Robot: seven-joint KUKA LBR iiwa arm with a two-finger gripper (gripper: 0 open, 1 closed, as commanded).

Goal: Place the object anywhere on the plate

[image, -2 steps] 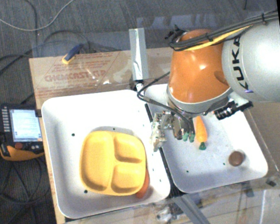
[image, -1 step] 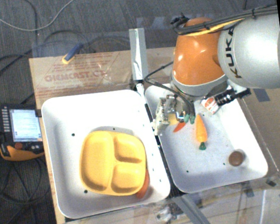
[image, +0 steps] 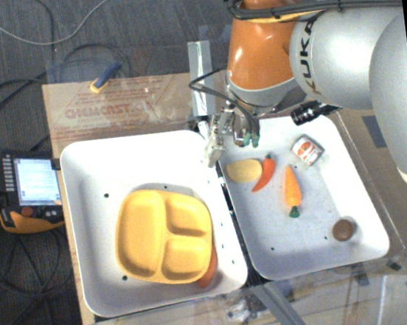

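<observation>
White bins flank me; my gripper (image: pixel 231 133), grip unreadable, hovers just above the potato (image: pixel 243 170), right of the plate (image: pixel 165 234).

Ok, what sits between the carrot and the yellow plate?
In the camera view, between the carrot and the yellow plate: a red chili, a pale potato-like piece, then the bins' adjoining walls.
</observation>
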